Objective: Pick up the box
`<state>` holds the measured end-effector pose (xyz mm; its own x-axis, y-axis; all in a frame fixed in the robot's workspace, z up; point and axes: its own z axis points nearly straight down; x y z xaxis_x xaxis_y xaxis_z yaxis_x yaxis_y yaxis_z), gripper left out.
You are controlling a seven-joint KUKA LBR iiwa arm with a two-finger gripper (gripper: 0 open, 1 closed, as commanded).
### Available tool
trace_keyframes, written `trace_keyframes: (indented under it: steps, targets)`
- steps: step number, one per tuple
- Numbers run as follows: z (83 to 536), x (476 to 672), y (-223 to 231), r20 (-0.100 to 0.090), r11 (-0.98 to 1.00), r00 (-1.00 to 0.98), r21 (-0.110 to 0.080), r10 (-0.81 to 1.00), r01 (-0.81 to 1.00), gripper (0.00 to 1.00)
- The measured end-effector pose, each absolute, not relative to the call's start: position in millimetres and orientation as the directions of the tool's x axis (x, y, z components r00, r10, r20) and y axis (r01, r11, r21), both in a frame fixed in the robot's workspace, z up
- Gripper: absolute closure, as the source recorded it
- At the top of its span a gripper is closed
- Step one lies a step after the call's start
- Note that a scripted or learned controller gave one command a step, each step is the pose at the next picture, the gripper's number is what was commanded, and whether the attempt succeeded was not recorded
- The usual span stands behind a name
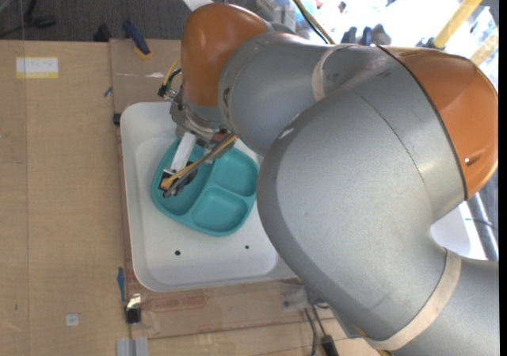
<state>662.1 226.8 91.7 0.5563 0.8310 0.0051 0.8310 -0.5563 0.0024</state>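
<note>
Jaws (170, 181) low over teal divided tray (212, 197) in white bin (150, 259), grip state unclear, box unidentifiable.

A white bin (158, 263) rests on the wooden bench (55, 188).

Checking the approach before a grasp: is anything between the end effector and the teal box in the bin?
Nothing visible does. The end effector is down over the left compartment of the teal box in the white bin, with no other item between them. The arm hides the bin's right side.
</note>
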Motion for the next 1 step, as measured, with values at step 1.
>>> trace_keyframes:
  steps: [1]
  targets:
    - [91.2, 667.2, 228.2, 0.003, -0.548, 0.548, 0.004, 0.836, 0.836, 0.0]
